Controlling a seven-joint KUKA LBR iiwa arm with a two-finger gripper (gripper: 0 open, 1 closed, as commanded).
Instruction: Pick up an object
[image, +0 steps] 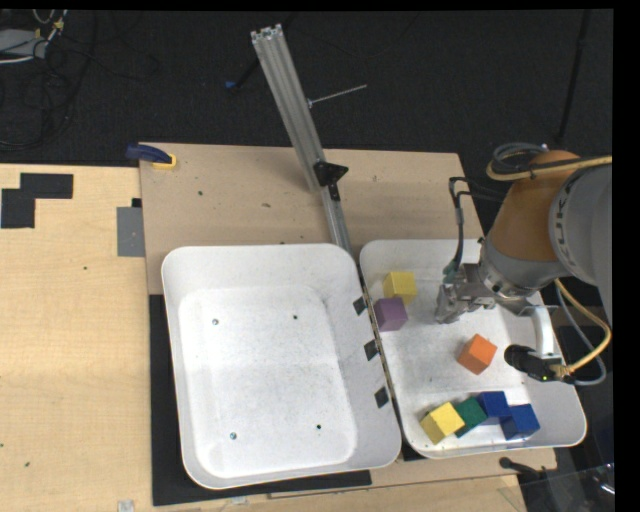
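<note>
My gripper (452, 305) hangs over the right bin (420, 370), near its upper middle, with no object visible between its fingers. An orange cube (477, 353) lies just below and right of it. A yellow cube (400, 284) and a purple cube (390, 313) sit to its left, close to the bin's left wall. Along the bin's front edge lie another yellow block (438, 422), a green block (469, 414) and two blue blocks (508, 413).
The left bin (190, 300) stands beside the right one. A slanted aluminium rail (298, 120) runs from the top of the view down to the gap between the bins. The arm's grey body (555, 230) and its cables overhang the right bin's right side.
</note>
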